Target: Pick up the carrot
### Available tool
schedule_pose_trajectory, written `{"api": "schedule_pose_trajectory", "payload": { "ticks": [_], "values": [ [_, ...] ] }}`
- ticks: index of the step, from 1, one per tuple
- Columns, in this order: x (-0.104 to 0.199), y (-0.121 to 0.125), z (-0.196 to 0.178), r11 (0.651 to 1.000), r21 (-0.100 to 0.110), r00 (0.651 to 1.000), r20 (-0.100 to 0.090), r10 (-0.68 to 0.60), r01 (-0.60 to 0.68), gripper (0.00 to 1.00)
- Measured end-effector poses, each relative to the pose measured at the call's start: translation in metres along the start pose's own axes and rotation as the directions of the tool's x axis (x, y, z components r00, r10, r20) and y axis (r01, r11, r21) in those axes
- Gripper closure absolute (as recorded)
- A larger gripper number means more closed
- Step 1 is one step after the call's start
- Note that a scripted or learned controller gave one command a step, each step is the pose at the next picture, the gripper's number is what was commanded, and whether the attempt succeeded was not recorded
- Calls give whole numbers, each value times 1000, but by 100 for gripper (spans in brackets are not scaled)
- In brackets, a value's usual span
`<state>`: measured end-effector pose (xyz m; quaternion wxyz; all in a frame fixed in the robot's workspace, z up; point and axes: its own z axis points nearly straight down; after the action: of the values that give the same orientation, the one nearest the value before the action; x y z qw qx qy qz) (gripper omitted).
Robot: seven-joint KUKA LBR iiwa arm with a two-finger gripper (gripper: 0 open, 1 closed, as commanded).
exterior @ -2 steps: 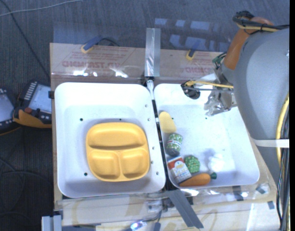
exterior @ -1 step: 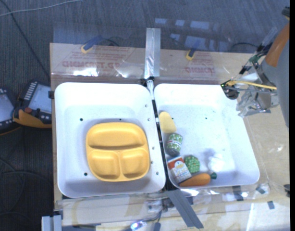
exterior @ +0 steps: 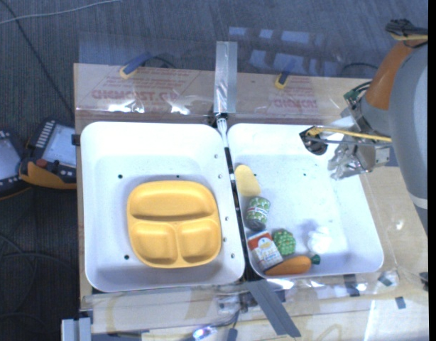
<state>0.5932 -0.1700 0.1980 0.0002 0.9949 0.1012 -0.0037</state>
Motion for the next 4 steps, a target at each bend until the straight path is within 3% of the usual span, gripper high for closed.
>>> {"api": "schedule_pose_trajectory", "payload": {
  "ticks": [1,2,3,4],
  "values": [
    [-30,49,22,1000,-1,1000,1,3,-3,100],
    [-59,-25,-22,1000,2,1000,-1,-1,1,100],
    [-23,-60,38,1000,2,1000,0,0,0,100],
    [-68,42,10,979,0,979,0,-206,206,100]
  ]
}}
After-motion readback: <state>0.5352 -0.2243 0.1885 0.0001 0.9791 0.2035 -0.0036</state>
